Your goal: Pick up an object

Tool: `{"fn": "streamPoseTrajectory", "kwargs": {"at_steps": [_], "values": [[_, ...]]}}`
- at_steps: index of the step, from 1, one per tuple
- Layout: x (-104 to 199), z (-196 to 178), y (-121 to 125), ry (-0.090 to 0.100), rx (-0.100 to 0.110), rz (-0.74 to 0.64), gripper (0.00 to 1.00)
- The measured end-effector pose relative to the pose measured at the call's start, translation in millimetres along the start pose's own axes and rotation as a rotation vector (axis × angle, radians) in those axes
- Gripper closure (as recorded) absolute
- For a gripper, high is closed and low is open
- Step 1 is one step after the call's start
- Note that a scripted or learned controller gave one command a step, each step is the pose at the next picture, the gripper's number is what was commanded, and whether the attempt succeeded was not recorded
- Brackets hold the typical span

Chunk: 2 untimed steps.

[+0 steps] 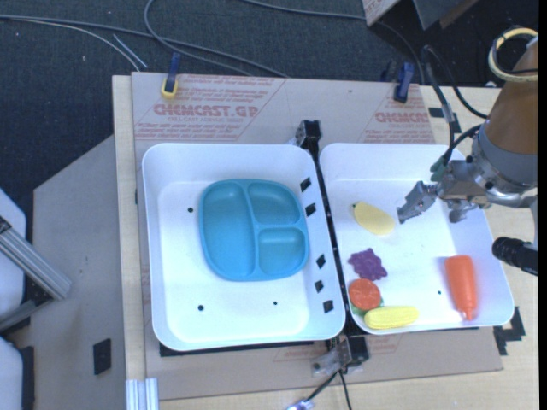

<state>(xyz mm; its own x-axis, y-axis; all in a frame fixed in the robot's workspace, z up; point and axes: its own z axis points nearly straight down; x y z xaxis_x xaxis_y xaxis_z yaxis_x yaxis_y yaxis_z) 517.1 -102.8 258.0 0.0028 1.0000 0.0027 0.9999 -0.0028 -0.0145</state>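
Red "CHEMCAST GP" print on bench sheet (205, 109)

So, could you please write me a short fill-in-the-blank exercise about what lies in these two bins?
1. The blue tray lies in the ____ bin.
2. The carrot lies in the ____ bin.
3. The toy nearest the gripper is the ____.
4. The purple grapes lie just above the red ____.

Missing words: left; right; lemon; tomato

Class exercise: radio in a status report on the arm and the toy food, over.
Gripper over right bin, holding nothing. Yellow lemon beside it, untouched. Purple grapes, tomato, corn, carrot lie apart. Nothing blocking.
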Motion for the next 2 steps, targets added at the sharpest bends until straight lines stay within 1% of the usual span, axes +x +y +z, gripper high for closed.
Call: {"fn": "streamPoseTrajectory", "kwargs": {"at_steps": [1, 2], "values": [[0.3, -6.3, 2.1, -0.002, -0.013, -0.003, 0.0], [-0.8, 39.8, -5.5, -0.001, -0.009, -0.002, 0.0]]}}
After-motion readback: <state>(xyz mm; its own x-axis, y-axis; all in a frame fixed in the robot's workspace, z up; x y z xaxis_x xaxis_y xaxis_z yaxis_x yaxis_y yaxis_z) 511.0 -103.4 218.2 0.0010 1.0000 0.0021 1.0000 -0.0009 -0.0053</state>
